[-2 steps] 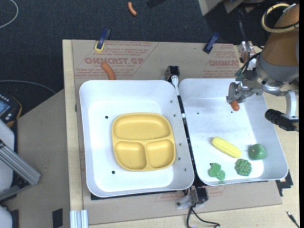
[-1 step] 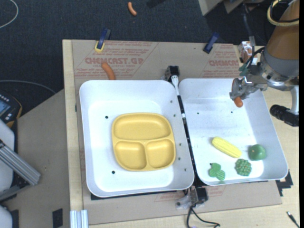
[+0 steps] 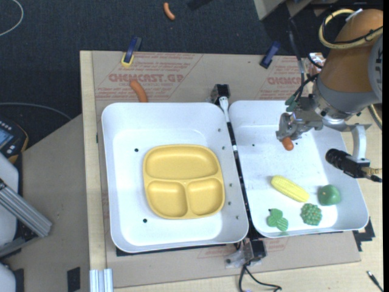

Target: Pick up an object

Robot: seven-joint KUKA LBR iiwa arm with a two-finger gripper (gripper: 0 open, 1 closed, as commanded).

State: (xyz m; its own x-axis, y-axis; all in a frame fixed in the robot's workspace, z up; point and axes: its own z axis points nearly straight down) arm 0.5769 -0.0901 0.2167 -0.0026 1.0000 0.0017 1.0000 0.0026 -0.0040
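The arm's jaws (image 3: 290, 132) hang over the upper part of the right bin (image 3: 340, 224), and a small orange piece (image 3: 288, 143) shows right at their tip. It seems to sit between the fingers, yet at this slant and size I cannot tell whether the jaws are clamped on it or only hovering above it, nor whether they stand open or closed.

Taking the right bin as landmark: a yellow corn cob (image 3: 290, 188) lies tilted near its middle, below the jaws and well apart from them. A round green fruit (image 3: 329, 194) rests just right of the cob, close to the bin's right wall. Along the bin's lower edge sit a bumpy green cluster (image 3: 310, 214) and, to its left, a small green leafy piece (image 3: 278, 219).

Touching the right bin's left wall is the left bin (image 3: 118, 163), which carries a yellow divided tray (image 3: 182, 181) at its centre. Further left, on the brown surface (image 3: 182, 72) above that bin, lies an orange carrot-like stick (image 3: 139, 90).
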